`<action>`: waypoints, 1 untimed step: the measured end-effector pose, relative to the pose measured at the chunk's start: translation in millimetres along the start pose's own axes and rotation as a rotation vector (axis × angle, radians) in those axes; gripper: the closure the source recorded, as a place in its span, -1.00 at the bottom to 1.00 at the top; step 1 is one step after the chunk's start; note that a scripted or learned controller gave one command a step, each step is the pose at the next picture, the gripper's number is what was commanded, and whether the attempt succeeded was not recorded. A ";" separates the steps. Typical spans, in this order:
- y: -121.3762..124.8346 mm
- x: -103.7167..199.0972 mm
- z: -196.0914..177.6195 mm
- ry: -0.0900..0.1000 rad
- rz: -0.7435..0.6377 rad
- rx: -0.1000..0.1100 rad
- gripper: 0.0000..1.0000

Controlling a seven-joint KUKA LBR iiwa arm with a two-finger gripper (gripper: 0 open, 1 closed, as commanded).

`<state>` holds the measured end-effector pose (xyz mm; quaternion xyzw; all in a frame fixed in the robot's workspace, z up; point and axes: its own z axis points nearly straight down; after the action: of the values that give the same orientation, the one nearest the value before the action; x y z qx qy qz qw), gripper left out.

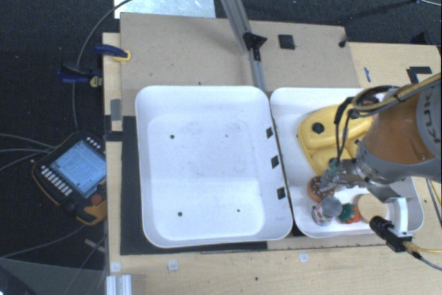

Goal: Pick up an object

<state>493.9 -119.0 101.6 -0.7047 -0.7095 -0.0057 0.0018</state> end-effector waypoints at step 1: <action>-2.0 -5.5 -61.3 -0.012 0.003 -0.001 1.00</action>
<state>491.7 -125.1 162.8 -0.7056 -0.7086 -0.0016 -0.0028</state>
